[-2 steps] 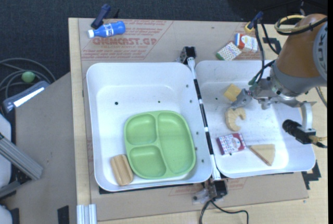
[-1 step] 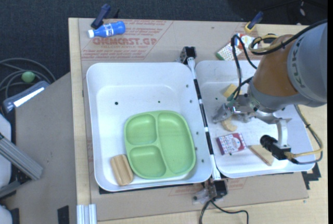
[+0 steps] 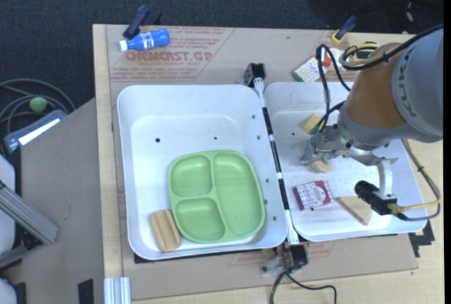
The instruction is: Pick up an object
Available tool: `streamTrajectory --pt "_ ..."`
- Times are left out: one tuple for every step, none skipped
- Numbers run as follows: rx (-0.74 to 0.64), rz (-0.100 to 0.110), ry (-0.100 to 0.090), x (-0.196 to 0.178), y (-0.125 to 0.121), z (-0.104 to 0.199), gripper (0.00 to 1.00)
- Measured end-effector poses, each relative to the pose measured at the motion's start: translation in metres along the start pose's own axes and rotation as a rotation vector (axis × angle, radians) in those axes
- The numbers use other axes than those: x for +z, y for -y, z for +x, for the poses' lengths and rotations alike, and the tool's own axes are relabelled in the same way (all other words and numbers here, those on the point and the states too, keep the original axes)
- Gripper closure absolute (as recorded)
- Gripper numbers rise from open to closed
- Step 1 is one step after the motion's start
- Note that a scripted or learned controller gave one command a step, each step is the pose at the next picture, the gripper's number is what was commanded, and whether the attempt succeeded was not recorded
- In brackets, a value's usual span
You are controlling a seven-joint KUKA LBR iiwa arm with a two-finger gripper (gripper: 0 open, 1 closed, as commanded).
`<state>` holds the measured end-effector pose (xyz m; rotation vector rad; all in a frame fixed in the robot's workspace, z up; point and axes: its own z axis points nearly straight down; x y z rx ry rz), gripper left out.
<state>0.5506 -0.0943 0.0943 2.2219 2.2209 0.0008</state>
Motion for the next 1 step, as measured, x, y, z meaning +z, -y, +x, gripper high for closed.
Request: streamTrajectory --pt "-0.002 -0.001 0.0 -0.1096 0.0266 0.0643 1.0"
